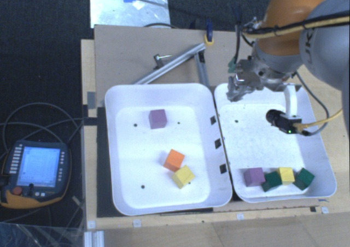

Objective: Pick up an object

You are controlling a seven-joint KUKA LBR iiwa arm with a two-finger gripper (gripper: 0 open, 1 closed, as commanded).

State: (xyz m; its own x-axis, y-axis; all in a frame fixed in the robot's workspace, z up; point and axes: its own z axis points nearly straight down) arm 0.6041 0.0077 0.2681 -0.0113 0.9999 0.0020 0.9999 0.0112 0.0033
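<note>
I am looking down at two shallow white bins sitting side by side on a bench. The left bin (117, 147) is holding three small blocks: a purple block (157, 118) lying alone toward the far side, and an orange block (174, 159) touching a yellow block (183, 176) nearer the front. The right bin (317, 147) is holding four blocks packed in a row along its front wall: a purple one (254, 176), a dark green one (270, 180), a yellow one (286, 175) and another dark green one (304, 178), each touching or just beside its neighbour.

I am running the grey arm with its orange band (290, 11), which is reaching in from the right. Its gripper (236, 92) is hanging over the far left corner of the right bin, well apart from every block and carrying nothing; whether it is open or closed, I cannot tell from this angle.

Judging the blocks, I am expecting them to be light, stiff and flat-sided, probably wood or foam, and not fragile. I am favouring the lone purple block in the left bin, taking it across two opposite flat faces, since its sides are clear. The row against the right bin's wall is looking harder to straddle.
</note>
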